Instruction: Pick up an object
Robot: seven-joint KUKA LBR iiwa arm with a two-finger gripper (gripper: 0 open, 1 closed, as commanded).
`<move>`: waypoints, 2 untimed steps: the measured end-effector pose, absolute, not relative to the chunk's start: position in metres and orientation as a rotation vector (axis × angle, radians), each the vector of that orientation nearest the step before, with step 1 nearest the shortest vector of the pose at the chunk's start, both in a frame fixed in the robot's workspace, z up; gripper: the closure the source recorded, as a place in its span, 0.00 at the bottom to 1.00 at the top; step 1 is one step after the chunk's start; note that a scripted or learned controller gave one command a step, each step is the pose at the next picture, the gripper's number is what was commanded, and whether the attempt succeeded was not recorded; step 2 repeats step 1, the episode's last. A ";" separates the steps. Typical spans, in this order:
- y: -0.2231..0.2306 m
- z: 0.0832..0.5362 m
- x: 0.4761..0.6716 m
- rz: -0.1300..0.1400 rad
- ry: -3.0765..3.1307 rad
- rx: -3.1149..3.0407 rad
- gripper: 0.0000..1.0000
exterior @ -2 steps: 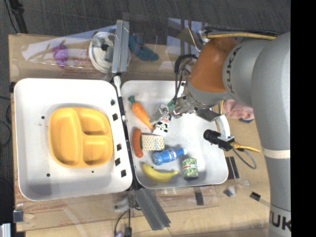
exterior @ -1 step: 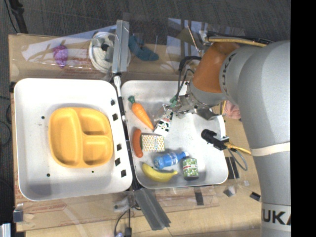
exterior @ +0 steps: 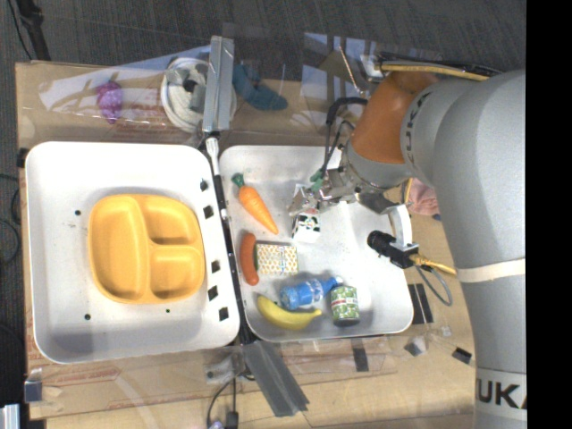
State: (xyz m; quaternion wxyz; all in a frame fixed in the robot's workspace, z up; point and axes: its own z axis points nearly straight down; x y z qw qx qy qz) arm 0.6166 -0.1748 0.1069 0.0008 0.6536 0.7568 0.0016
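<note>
The claw [exterior: 308, 202] is seen low in the right bin [exterior: 375, 164]; whether it is spread or pressed together cannot be told. A black-and-white carton [exterior: 307, 227] lies just below it, contact unclear. A carrot [exterior: 256, 206] lies left of it. Farther below are a patterned packet [exterior: 276, 258], red sausage [exterior: 248, 258], blue bottle [exterior: 307, 291], can [exterior: 344, 303] and banana [exterior: 286, 315]. Well left, a yellow tray [exterior: 147, 246] sits in the left bin [exterior: 54, 320].
</note>
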 end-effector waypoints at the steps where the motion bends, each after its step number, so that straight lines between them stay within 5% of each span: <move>1: -0.156 0.211 0.657 -0.001 2.391 2.039 1.00; 2: -0.156 0.211 0.657 -0.001 2.391 2.039 1.00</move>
